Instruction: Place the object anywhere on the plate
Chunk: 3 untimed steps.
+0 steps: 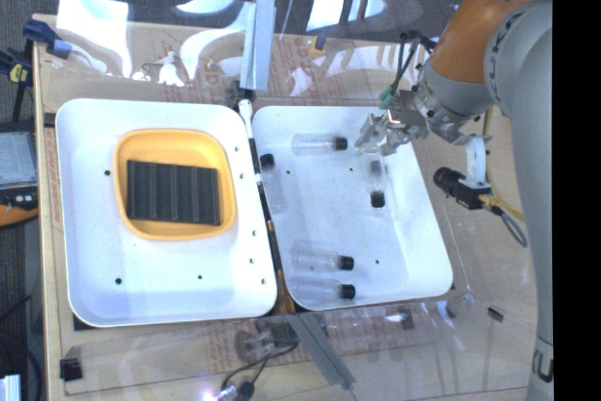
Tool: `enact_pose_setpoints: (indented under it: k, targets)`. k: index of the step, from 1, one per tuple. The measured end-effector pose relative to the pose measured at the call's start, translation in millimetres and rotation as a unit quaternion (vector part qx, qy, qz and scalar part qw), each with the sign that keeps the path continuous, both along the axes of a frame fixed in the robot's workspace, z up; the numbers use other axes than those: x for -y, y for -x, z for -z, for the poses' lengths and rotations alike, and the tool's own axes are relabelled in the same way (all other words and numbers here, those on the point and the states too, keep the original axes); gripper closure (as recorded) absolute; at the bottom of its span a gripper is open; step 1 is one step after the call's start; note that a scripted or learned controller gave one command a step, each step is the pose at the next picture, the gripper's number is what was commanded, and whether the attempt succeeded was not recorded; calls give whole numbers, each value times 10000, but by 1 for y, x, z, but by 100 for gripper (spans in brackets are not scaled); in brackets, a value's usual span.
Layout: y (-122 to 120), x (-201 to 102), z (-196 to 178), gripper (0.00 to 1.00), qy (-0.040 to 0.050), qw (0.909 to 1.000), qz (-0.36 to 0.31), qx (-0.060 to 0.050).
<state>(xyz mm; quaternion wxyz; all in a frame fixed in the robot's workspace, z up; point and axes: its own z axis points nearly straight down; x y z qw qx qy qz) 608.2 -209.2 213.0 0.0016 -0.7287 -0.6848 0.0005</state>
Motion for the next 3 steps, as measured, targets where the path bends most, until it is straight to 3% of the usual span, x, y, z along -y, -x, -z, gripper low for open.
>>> enact_pose_setpoints:
  k: [1,2,3]
  targets:
    - [39,-51,22,100,-7,9870,-1608,-18]
    - [79,-80,20,100,-6,9697,-2442,-8]
    - [132,-129,14,100,-6,9602,-2793,-5]
